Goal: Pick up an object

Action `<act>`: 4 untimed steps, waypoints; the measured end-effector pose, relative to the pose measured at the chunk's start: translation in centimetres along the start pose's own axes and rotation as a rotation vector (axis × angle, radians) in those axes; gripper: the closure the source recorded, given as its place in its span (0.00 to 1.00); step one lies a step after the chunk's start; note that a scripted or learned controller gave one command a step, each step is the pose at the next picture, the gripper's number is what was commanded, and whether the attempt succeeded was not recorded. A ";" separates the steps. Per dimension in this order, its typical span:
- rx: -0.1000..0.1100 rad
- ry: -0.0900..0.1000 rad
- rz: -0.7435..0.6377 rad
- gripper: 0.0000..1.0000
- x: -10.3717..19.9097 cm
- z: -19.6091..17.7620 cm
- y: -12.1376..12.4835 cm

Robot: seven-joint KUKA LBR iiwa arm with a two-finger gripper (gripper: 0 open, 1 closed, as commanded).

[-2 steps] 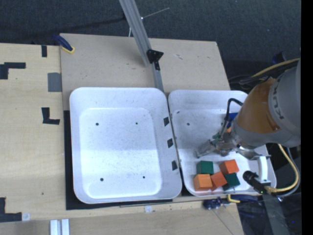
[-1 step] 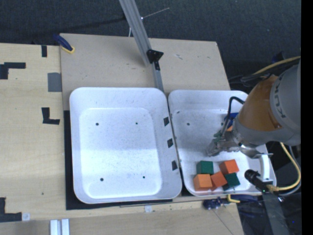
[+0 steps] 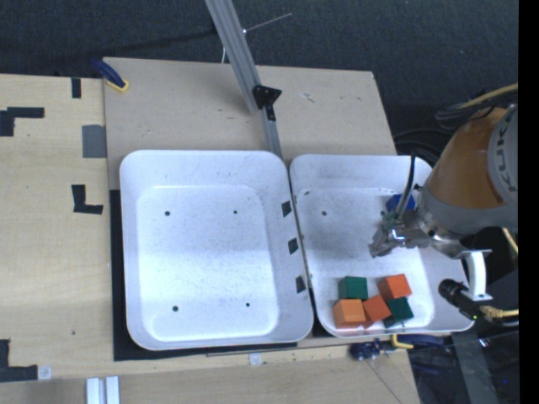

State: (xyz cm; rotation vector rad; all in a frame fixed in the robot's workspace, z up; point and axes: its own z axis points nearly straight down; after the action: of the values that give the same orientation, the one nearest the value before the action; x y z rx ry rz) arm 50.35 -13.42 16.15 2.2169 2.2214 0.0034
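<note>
From the camera above the table, I reach in from the right, my grey arm with its orange band bent over the right bin. My jaws hang over the right half of that bin, above its bare white floor, pointing down and a little leftward. They are small and dark against the floor here, and I cannot tell how far apart they stand, nor see anything caught between them. A blue piece sits just above them on my wrist.

The things to pick lie in a cluster at the near edge of the right bin, below my jaws and apart from them. A green block sits at the upper left of the cluster. An orange block lies just below it, touching the bin's front wall. A second orange block sits beside that one to the right. A third orange block lies at the upper right, and a dark green block is tucked just under it. The blocks crowd one another closely.

The left bin lies alongside, its rim meeting the right bin's. A slanted metal rail crosses the table's far side.
</note>
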 end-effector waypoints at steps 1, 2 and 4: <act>0.001 0.000 -0.001 1.00 0.8 -4.6 0.0; 0.000 0.000 0.000 1.00 0.9 -9.1 0.1; 0.007 0.001 -0.004 1.00 10.8 -8.3 3.2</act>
State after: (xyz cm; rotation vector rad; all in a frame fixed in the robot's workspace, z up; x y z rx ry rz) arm 53.45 -2.57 24.45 2.2164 2.2303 -0.0031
